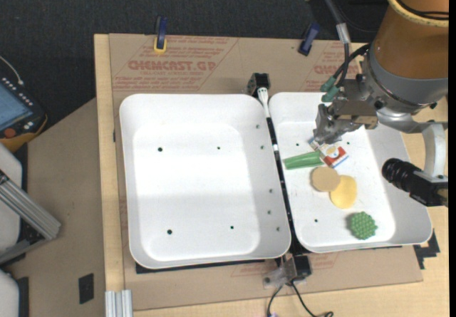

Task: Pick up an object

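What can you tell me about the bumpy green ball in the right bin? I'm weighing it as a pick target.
The bumpy green ball is small and round, covered in little knobs, and looks like rubber or soft plastic. It sits in the right bin, in the corner nearest the camera, on the bin floor. It touches nothing else: the yellow disc lies just beyond it, apart, and the hand is farther back.

One fixed camera looks down at a slant on both white bins (132, 166), arm (413, 38) entering right.

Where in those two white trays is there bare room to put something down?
The left bin is bare throughout. In the right bin, the strip along the near rim is free. The middle is crowded: hand, green stick, tan disc, yellow piece, green ball.
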`<act>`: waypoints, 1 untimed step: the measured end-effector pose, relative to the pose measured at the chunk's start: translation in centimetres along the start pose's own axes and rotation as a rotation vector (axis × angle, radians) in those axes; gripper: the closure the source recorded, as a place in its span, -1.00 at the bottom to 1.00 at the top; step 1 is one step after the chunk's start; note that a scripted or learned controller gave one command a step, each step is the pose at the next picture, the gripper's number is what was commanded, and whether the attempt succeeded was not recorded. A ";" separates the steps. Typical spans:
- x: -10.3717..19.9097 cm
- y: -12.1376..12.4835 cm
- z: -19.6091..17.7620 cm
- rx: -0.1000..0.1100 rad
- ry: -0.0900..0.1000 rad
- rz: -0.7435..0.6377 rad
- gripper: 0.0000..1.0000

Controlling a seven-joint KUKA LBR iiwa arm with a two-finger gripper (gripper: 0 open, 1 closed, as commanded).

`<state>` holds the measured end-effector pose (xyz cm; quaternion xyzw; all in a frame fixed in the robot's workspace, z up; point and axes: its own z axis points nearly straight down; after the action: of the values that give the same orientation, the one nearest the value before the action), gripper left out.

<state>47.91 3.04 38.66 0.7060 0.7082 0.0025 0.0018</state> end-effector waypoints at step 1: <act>2.1 6.4 -12.7 -0.013 0.000 0.000 1.00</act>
<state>54.23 5.17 51.45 0.7058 0.7083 0.0071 0.0063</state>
